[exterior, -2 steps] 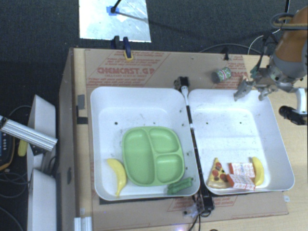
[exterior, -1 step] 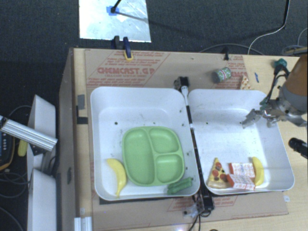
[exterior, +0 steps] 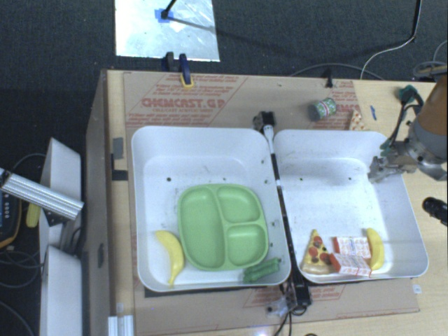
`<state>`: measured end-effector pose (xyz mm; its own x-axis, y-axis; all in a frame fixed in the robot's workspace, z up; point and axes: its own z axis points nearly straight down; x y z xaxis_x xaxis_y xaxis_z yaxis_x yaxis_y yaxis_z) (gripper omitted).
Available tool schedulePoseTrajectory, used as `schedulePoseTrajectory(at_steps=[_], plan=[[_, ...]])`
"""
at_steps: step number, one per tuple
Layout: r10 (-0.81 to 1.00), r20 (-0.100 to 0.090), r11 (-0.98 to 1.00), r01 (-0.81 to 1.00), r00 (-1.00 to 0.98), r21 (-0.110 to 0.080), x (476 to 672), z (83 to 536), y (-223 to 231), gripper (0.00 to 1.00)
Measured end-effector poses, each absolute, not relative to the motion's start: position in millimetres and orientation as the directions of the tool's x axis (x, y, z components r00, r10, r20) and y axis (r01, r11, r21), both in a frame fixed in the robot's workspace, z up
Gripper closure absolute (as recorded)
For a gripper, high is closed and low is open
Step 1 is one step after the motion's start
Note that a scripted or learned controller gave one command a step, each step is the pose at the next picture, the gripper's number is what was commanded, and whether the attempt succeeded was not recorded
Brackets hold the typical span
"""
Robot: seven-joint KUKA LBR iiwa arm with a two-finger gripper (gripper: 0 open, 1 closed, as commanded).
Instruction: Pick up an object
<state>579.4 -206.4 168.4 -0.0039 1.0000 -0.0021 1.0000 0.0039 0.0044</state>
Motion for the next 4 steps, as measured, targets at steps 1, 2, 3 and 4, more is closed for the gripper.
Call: schedulePoseTrajectory(at_steps=[1,2,3,4], plan=[[1.0,0.0,0.004,1.0,-0.004,0.003,599.1,173.0,-206.0,1.0],[1.0,0.0,0.004,1.0,-0.004,0.003,601.2,178.2,-206.2,1.0],[1.0,-0.001,0.002,1.0,-0.002,0.004,594.2,206.5,-206.5,1.0],[1.0,0.0,0.004,1.0,-0.004,0.0,581.3,159.5,-187.1,1.0]])
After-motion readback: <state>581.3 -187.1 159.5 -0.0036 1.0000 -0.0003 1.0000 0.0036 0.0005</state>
